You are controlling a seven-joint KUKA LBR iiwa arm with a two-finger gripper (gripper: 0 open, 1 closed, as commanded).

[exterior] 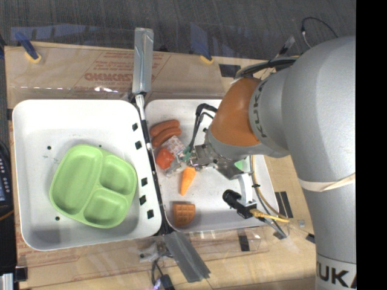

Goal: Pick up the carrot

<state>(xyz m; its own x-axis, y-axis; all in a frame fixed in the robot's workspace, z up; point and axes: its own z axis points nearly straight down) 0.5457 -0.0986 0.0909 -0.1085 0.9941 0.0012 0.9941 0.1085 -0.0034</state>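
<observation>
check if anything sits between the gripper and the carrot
Nothing visible does. The gripper is right at the upper end of the carrot in the right bin. The tomato and sausages lie to the camera's left, the waffle below.

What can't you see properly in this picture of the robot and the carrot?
- Tool, camera view: the grey and orange wrist hides most of it, so its grip can't be judged.
- Carrot: its top end meets the tool; contact unclear.
- Right bin: its right part is covered by the arm.
- Green thing under the wrist: mostly hidden.
</observation>
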